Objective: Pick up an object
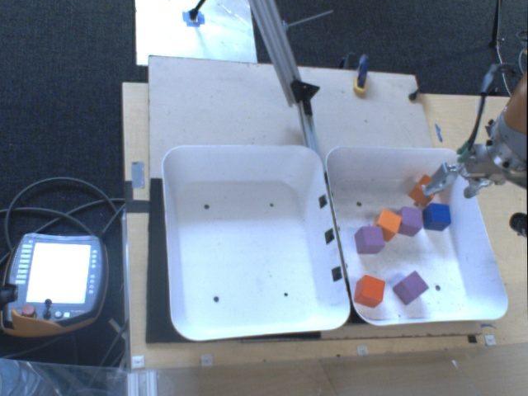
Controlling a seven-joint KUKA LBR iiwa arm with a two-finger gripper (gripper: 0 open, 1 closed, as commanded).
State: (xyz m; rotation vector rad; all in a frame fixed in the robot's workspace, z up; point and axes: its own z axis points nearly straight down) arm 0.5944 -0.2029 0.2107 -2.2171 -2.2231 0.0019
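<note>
Grey gripper [450, 177], over the right bin's [487, 299] far right corner; whether it holds anything cannot be told. Orange cube [421, 191] lies just beside its tip, to the camera's left, partly hidden. Nearby: blue cube [437, 216], purple cube [410, 220], second orange cube [388, 222].

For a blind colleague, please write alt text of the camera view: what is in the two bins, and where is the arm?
The end effector reaches in from the right over the right bin, close to an orange block near its far side. That bin also holds a blue cube, three purple cubes and two more orange cubes. The left bin sits beside it.
</note>
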